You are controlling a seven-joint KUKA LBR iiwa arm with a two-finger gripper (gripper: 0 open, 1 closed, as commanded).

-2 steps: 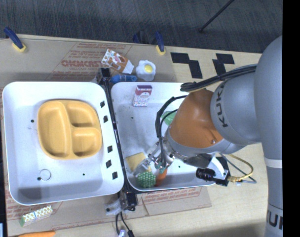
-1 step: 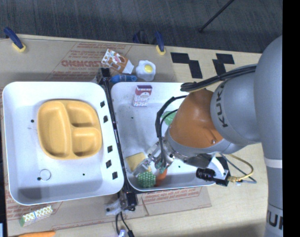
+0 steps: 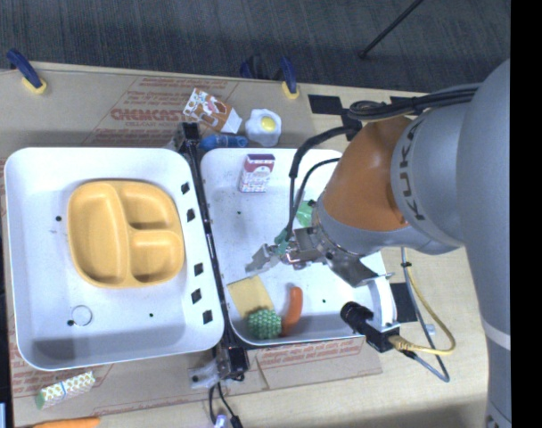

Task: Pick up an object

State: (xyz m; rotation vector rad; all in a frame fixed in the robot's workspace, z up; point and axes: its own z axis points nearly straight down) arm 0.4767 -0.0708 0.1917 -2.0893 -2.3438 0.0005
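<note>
At frame left, a yellow divided tray (image 3: pixel 127 232) lay alone in the left bin (image 3: pixel 21 266). In the right bin (image 3: pixel 222 239), a small carton (image 3: pixel 257 172) stood near the top, while a yellow block (image 3: pixel 250 296), green ball (image 3: pixel 264 323) and orange sausage (image 3: pixel 292 306) crowded the lower wall. The end effector (image 3: pixel 275 255) hovered above these candidates, apparently poised to descend; its state I cannot tell.

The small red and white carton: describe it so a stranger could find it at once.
Start at the right-hand white bin, the one the grey arm reaches into. Go to its far end, away from the yellow block, green ball and orange sausage-shaped piece. The small carton sits there alone, the one boxy thing with a red top and white sides.
</note>
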